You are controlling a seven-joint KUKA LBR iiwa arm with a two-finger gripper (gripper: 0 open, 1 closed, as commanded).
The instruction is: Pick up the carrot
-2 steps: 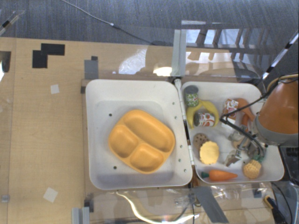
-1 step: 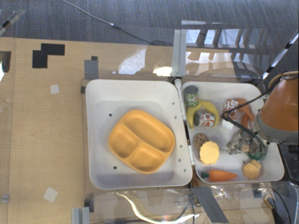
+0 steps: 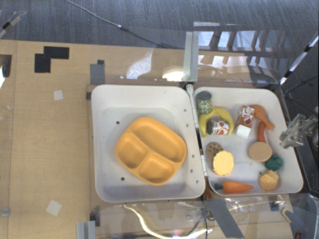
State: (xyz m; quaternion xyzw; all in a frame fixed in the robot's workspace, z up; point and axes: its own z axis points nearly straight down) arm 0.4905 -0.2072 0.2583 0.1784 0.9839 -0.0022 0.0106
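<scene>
Carrot (image 3: 237,186) lies along the right bin's (image 3: 294,156) near wall; gripper (image 3: 295,133), aperture unclear, holds nothing.

2 white bins sit side by side on the wooden bench (image 3: 45,148); the left bin (image 3: 107,183) holds a yellow plate (image 3: 151,149) with 3 sections, turned at a slant; the right bin (image 3: 289,180) is full of toy food; the carrot (image 3: 237,186) lies flat near the front wall, its green tip pointing left; just above it is a round yellow slice (image 3: 223,163), touching a brown cookie (image 3: 214,148); a banana (image 3: 219,116) curves around a small can (image 3: 218,127); a green can (image 3: 204,102) stands at the back; the gripper (image 3: 294,132) hangs by the bin's right edge, away from the carrot.
</scene>
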